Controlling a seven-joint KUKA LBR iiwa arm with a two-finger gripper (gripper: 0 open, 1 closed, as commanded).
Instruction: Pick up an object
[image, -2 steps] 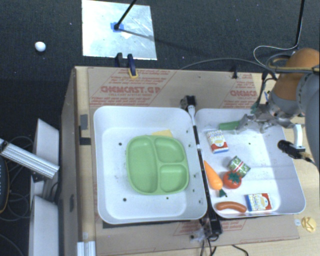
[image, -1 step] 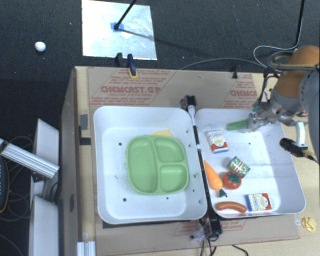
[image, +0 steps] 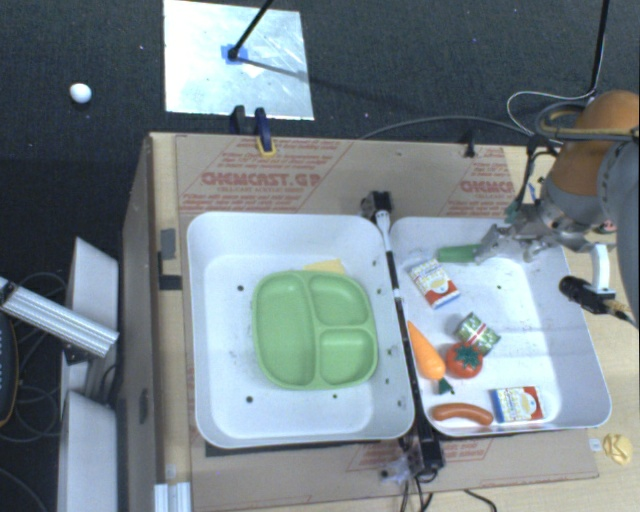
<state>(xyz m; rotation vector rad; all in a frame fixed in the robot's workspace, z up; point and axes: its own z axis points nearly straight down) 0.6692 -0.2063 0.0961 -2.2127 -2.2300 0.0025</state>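
fingers of our gripper (image: 492, 243) sit low over the far edge of the right-hand shallow white bin (image: 560, 330), their tips at the right end of a slim green stick-shaped object (image: 458, 253); we cannot tell from this slanted view whether they are spread, narrow, or closed on anything, since the metal parts blur together there. that green piece lies just to the left of the tips, its long axis running left to right across the bin and tilting slightly, so we judge that a grasp would have to close across its short width, from far side to near side. closer to the camera in the same bin lie a small white carton with red print (image: 433, 281), a green-and-white wrapped item (image: 477, 332), a red tomato-like toy (image: 463, 361), an orange carrot toy (image: 426, 352) along the divider, a reddish sausage toy (image: 462, 412) and a white box with a blue label (image: 517, 404), all well apart from the tips. the left-hand white bin (image: 215, 290) holds a light green compartment tray (image: 314, 328). we read the green piece as the nearest candidate.
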